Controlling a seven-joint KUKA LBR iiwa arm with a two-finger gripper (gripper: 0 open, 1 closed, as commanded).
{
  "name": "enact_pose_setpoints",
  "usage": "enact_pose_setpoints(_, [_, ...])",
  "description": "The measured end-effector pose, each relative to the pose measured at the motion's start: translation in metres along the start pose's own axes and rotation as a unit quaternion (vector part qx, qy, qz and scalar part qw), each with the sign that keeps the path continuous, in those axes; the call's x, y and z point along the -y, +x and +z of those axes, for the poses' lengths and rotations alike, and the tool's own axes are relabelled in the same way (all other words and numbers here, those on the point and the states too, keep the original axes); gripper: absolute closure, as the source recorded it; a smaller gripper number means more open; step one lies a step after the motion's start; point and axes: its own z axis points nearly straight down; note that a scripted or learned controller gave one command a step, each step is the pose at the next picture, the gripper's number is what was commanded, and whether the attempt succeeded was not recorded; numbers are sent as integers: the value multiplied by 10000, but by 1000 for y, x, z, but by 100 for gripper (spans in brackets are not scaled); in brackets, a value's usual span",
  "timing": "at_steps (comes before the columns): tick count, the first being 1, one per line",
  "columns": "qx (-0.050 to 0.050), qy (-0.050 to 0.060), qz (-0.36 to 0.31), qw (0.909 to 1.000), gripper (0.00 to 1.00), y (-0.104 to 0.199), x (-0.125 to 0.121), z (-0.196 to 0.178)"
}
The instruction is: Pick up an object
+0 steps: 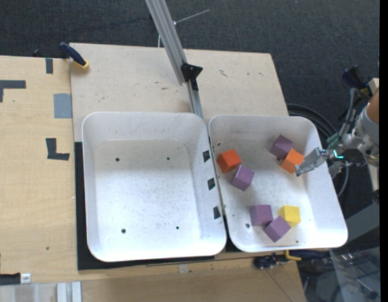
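Note:
The right bin (319, 197) holds several small blocks. An orange block (228, 160) and a purple block (243, 177) lie near its left wall. A purple block (282, 146) touches a second orange block (292, 160) at the upper right. Two purple blocks (261, 214) (277, 228) and a yellow block (290, 214) sit near the front. My gripper (306, 164) reaches in over the bin's right rim, its tip right beside the second orange block. Nothing is visibly held in it.
The left bin (93, 187) stands beside the right one, sharing a middle wall. A slanted metal rail (171, 36) runs down from the top to the bins' junction. Cables hang at the right, behind the arm (363, 137).

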Motion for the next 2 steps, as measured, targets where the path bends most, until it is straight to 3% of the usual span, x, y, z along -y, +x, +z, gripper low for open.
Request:
enact_pose_setpoints(1, [5,-19,-10,10000,0,0,-1,-2])
enact_pose_setpoints(2, [-4,15,-2,10000,0,5,2,62])
